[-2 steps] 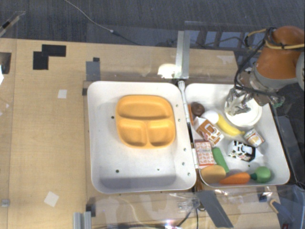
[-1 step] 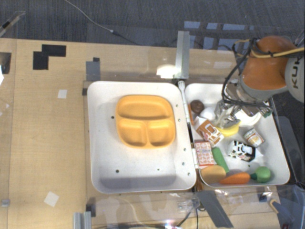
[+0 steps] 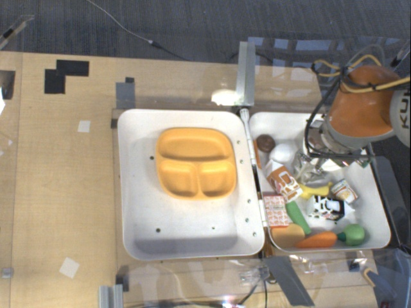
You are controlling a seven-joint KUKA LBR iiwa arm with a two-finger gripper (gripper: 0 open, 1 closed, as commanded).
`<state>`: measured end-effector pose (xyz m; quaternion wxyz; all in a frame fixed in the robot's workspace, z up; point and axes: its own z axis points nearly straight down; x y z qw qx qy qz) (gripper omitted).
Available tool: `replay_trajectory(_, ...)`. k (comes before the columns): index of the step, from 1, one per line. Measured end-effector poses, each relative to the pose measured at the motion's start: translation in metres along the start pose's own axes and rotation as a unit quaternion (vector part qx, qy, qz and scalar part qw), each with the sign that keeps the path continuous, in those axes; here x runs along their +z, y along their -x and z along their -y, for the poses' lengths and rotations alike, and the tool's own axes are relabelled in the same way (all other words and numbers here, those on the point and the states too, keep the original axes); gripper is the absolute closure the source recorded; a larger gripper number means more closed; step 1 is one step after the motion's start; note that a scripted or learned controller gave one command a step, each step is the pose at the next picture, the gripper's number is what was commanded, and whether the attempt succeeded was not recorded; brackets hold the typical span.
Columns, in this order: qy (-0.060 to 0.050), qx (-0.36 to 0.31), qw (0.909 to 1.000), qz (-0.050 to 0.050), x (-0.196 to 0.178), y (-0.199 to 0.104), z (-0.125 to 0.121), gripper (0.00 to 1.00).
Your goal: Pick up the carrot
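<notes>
The carrot (image 3: 316,240) lies flat near the front edge of the right bin (image 3: 380,218), orange, with a green vegetable (image 3: 351,234) at its right end. My gripper (image 3: 311,170) hangs under the orange wrist band in the middle of the right bin, above a yellow banana-like item (image 3: 315,189). It is well behind the carrot, with several items between them. Nothing shows between its fingers.
The right bin also holds a green cucumber (image 3: 297,212), a bread-like piece (image 3: 287,233), an orange carton (image 3: 284,179), a pink packet (image 3: 274,210), a small can (image 3: 343,190), a black-and-white item (image 3: 327,206) and a white ball (image 3: 280,153). The left bin (image 3: 138,172) holds a yellow divided tray (image 3: 196,162).
</notes>
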<state>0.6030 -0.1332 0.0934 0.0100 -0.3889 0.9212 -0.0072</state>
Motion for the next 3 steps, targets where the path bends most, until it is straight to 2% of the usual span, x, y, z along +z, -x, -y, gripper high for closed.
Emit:
replay_trajectory(1, 0.001, -0.059, 0.9983, 0.0, -0.002, 0.005, -0.039, 1.0)
replay_trajectory(2, 0.003, 0.019, 0.9998, -0.001, -0.114, 0.014, 0.022, 1.0)
replay_trajectory(3, 0.008, 0.015, 0.9999, -0.001, -0.034, 0.086, 0.013, 1.0)
